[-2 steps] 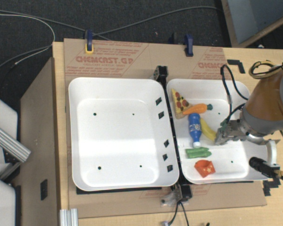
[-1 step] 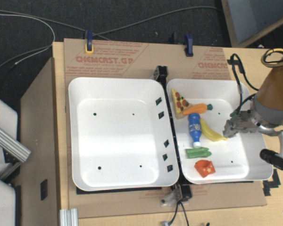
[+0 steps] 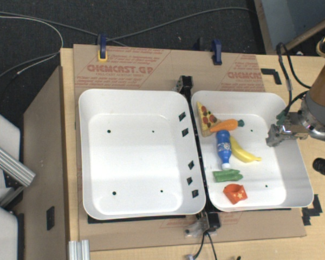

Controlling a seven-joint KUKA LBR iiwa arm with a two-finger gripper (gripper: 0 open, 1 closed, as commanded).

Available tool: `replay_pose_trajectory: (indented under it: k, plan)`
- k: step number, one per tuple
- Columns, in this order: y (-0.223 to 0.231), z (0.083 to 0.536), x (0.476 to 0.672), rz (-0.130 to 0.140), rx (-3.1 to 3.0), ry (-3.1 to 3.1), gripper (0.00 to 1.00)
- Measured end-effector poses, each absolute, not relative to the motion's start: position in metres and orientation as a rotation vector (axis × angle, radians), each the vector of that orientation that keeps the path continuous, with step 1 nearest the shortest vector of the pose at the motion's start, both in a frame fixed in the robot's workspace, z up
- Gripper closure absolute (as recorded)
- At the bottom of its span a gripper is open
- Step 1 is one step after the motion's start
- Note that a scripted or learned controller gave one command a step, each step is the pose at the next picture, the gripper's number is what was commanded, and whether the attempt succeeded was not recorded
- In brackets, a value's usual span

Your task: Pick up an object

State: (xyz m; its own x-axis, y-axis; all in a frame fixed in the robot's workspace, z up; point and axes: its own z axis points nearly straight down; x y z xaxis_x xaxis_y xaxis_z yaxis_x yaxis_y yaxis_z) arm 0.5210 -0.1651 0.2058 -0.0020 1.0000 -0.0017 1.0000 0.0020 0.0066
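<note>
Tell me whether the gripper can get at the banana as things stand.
Probably yes. The gripper sits over the right bin's right side, and bare bin floor lies between it and the banana. The blue bottle crowds the banana's far side.

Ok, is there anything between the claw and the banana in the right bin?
Nothing visible. The claw sits at the right bin's right side, and bare white floor lies between it and the banana. The blue bottle lies on the banana's far side.
</note>
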Motion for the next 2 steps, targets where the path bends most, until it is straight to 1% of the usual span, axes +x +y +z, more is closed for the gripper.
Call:
replay_pose_trajectory:
  k: [1, 2]
  plan:
    - [-0.165, 0.218, 0.522, 0.003, 2.218, 2.221, 1.0]
    - [-0.103, 0.222, 0.53, 0.003, 2.215, 2.229, 1.0]
